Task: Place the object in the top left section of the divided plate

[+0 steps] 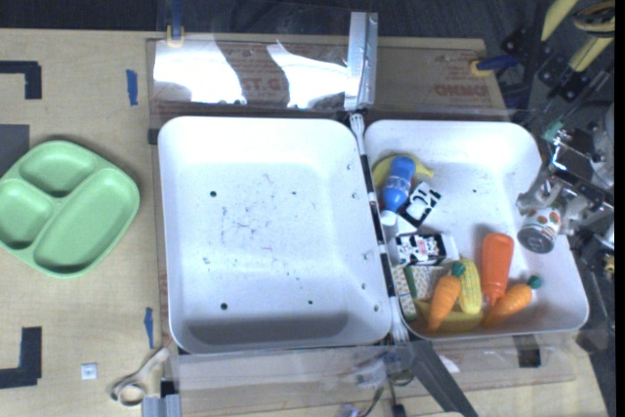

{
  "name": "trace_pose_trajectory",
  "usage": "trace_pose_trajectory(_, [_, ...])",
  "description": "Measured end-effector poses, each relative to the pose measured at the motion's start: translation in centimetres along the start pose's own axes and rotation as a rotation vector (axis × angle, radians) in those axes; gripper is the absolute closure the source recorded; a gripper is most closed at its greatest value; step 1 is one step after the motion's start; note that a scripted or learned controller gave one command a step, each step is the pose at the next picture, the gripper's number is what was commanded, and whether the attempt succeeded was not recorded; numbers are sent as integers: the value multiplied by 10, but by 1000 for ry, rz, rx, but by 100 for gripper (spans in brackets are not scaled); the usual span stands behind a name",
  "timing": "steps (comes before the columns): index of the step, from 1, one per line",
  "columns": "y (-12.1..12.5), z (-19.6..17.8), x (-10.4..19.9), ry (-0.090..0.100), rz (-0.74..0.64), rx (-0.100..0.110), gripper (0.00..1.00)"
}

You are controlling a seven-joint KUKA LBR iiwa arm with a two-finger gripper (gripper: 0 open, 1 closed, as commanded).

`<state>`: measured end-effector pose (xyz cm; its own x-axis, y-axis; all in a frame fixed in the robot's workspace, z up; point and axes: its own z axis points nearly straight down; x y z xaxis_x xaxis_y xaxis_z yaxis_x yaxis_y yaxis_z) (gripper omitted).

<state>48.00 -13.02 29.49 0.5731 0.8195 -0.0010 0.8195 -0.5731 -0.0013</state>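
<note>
Camera view: gripper (540,231) beside right-bin toys (459,283).

The counter (88,63) is viewed from above at a slant by one fixed camera, far enough that both bins are taken in, with the left bin (186,151) near the middle.

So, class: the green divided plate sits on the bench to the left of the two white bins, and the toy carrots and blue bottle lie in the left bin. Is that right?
Not quite. The toy carrots and blue bottle lie in the right bin, not the left bin, as the camera view shows. The green divided plate does sit left of both bins.
</note>
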Motion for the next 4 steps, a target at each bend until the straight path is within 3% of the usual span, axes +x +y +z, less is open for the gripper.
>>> trace_pose_trajectory(1, [26, 37, -18, 1, -216, 1, 100])
trace_pose_trajectory(2, [-51, 111, 72, 0, -35, 2, 100])
trace_pose_trajectory(3, [17, 18, 64, 0, -91, 0, 100])
trace_pose_trajectory(4, [-21, 113, 29, 1, -617, 0, 100])
